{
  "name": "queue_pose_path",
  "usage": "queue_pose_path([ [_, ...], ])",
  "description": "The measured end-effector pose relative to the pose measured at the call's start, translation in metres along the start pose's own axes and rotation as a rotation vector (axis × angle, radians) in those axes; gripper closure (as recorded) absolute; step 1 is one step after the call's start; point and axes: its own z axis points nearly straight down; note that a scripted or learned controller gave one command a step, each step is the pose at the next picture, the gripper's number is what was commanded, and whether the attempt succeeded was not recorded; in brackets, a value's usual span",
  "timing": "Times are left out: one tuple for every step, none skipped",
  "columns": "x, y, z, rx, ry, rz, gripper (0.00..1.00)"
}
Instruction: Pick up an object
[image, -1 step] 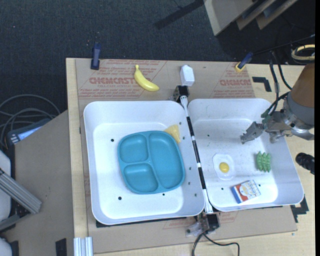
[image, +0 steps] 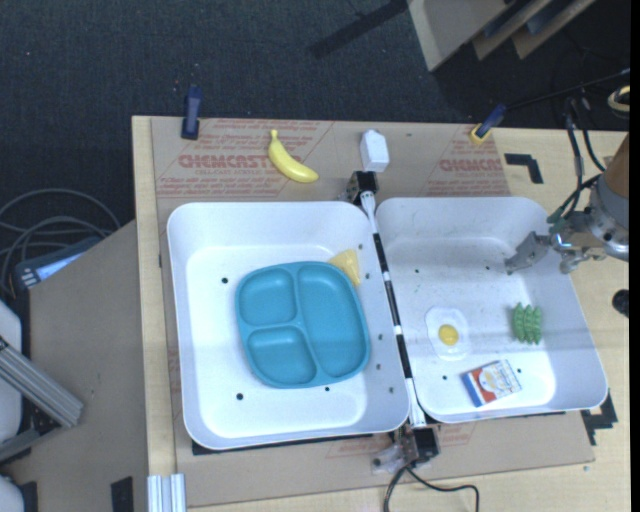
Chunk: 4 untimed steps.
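You had the gripper (image: 540, 250) over the right bin's (image: 470, 215) far right corner, fingers spread, gripping nothing. The fried egg toy (image: 447, 331) lay mid-bin, the green piece (image: 526, 322) by the right wall, the small carton (image: 492, 381) near the front edge.

You see two shallow white plastic bins side by side on the cardboard-topped bench (image: 150, 300). In the left bin (image: 190, 300), a blue compartmented plastic plate (image: 300, 335) lies at the centre, with a small yellow wedge (image: 347, 265) touching its far right corner. In the right bin (image: 470, 225), a white-and-yellow toy fried egg (image: 447, 330) lies near the left wall, a green ridged toy (image: 526, 322) to its right, and a small printed card packet (image: 492, 381) near the front edge. A yellow plastic banana (image: 290, 160) lies on the bench behind the left bin. The gripper (image: 548, 255) hangs over the right bin's far right corner.
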Motion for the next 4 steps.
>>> queue_pose_path([
  [0.008, -0.043, 0.082, 0.005, 0.01, -0.004, 0.0],
  [0.005, -0.043, 0.071, 0.002, 0.004, -0.001, 1.0],
  [0.099, 0.002, 0.08, -0.001, 0.002, -0.002, 1.0],
  [0.162, 0.026, -0.02, 0.0, 0.003, -0.002, 1.0],
])
